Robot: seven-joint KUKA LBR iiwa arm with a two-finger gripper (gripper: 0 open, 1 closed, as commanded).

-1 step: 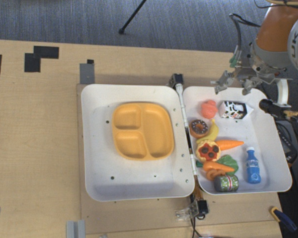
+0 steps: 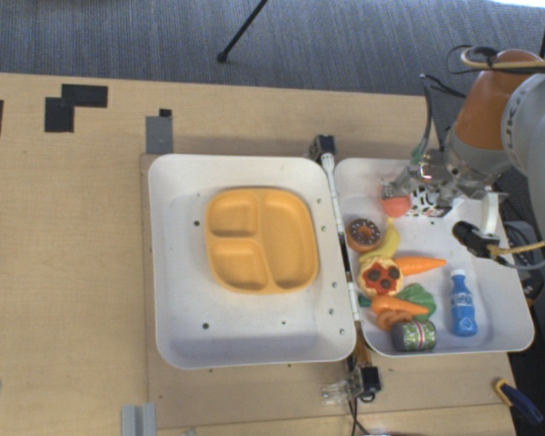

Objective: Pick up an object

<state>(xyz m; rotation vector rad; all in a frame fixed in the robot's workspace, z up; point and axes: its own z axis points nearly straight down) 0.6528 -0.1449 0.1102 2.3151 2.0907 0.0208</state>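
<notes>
At the top of the right bin [image 2: 504,330], near its 12 o'clock edge, the gripper [image 2: 416,187] hangs low over the toys. I cannot tell how it is set; the view from above is too busy there.

Right under it, just toward 7 o'clock, sits a small pink ball [image 2: 396,204]. It looks like the closest thing to grab. It is round, so it has no long side, and the tool could close on it from any way. I cannot say if the tool is touching it yet.

Other toys lie further off toward 6 o'clock: a round donut [image 2: 363,232], a banana [image 2: 388,243], a carrot [image 2: 420,264] lying with its long side from 9 to 3 o'clock, a blue bottle [image 2: 462,305] lying from 12 to 6 o'clock, and a can [image 2: 412,336] at the bottom edge. They are packed close, touching each other in spots.

The ball is near the bin's top wall and near the wall between the two bins, so room is tight at 12 and 9 o'clock. More open floor lies toward 3 and 4 o'clock.

The left bin [image 2: 177,325] holds a yellow tray [image 2: 257,240], well apart from the tool.
</notes>
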